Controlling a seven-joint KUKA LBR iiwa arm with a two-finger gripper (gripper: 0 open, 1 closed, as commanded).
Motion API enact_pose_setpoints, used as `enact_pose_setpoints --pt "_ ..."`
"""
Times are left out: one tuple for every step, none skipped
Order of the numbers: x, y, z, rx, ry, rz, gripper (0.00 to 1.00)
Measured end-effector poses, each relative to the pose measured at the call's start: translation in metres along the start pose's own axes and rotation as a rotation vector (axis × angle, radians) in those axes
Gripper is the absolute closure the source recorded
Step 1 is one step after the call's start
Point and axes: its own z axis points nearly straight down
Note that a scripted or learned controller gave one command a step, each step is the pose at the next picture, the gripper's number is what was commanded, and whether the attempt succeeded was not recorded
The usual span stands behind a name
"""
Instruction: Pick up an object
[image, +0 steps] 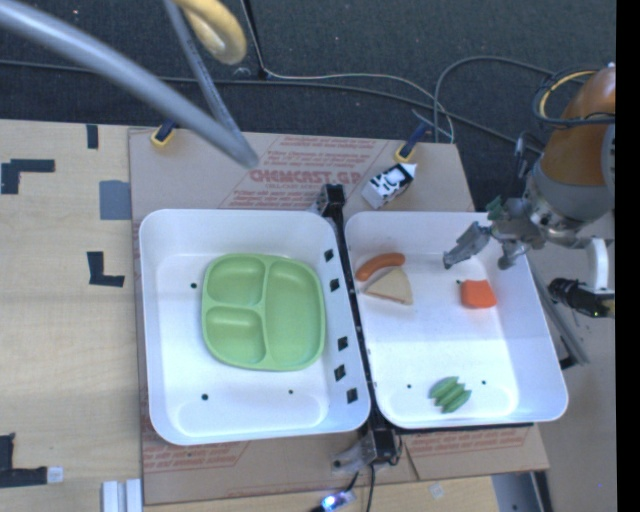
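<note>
White plastic is making up two shallow bins sitting side by side on a sheet of brown cardboard; the left bin is holding one thing, a pale green divided plate with three compartments, lying flat near the bin's middle; a row of black clips is running down the seam where the two bins are meeting. The right bin is holding four things: one orange-red sausage lying at the upper left, touching one pale wedge just below it, perhaps cheese or bread; one bunch of green pods resting near the bin's lower edge, well apart from the rest; and one orange block sitting toward the right wall. One gripper is hanging above the upper right part of that bin, just above the orange block; its two grey fingers are spreading wide, one pointing left and one downward, and nothing is sitting between them. The grey arm with its orange band is reaching in from the right; one small black-and-white object is lying on the cardboard beyond the bins.
</note>
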Motion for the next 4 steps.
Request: enact_pose_setpoints --pt "0.001 0.003 -0.009 -0.014 -0.003 -0.004 0.00" --pt "-0.006 0.010 0.045 -0.011 -0.003 -0.004 0.00" --pt "-0.011 0.020 0.099 -0.015 -0.005 -0.005 0.00" --pt "-0.011 0.023 0.120 -0.023 -0.008 -0.006 0.00"
